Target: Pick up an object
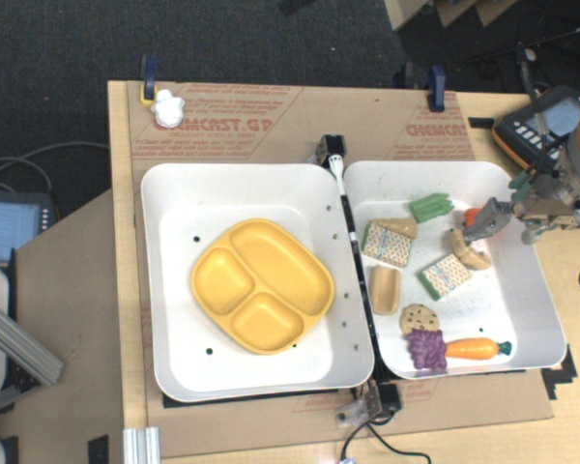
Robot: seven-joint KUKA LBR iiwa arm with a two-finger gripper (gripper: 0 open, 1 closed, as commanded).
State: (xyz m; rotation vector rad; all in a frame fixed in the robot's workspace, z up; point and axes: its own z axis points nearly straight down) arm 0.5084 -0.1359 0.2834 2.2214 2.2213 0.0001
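Hand (495, 216) low over right bin (522, 187), at its upper right, reaching in from the right; opening impossible to tell. Nearest pick: tan piece (471, 251), just below and left of hand, long axis slanting down to the right. Green block (430, 206) farther left. Carrot (476, 349) well apart, near the front rim.

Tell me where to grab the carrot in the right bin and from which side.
Grip the carrot across the thick orange middle, coming straight down from above. It lies flat near the bin's front wall, with grapes against its blunt end, so close the fingers across its narrow width.
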